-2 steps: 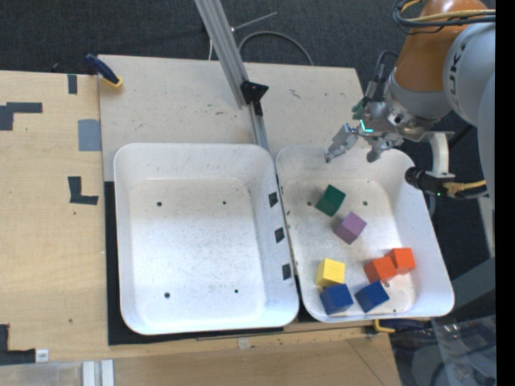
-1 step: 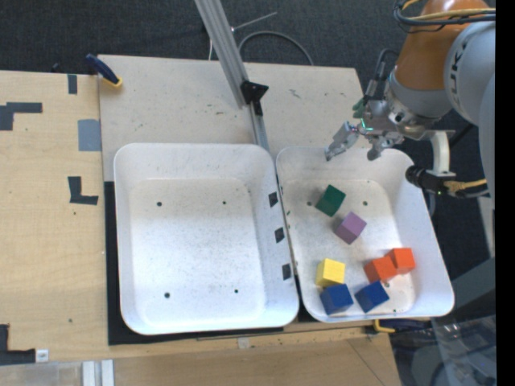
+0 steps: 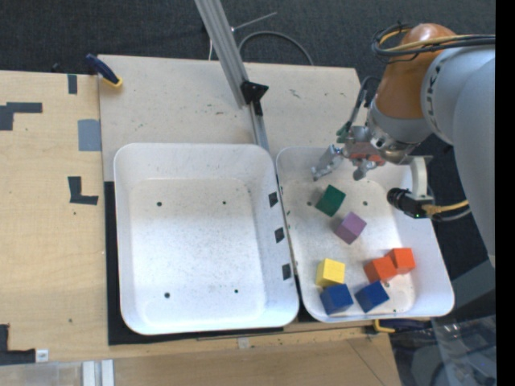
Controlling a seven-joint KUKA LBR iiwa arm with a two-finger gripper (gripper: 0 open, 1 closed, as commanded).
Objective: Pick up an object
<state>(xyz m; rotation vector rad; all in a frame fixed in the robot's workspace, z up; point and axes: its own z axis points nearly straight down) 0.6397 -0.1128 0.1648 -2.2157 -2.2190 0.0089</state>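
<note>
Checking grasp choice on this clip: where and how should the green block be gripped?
Probably from straight above, closing on two opposite flat sides of the green block. It lies apart from the purple block, so its sides look free. The gripper hangs just above it.

gripper [image 3: 348,166] lowered, wrist bent leftward

- We see two bins side by side on the table [image 3: 177,103]: the left bin [image 3: 129,167] and the right bin [image 3: 438,292].
- In the right bin, two cubes [image 3: 330,200] lie near its far end, one just behind the other.
- Five more cubes [image 3: 354,284] cluster at its near end.
- The end effector [image 3: 348,161] hangs over the right bin's far edge.
</note>
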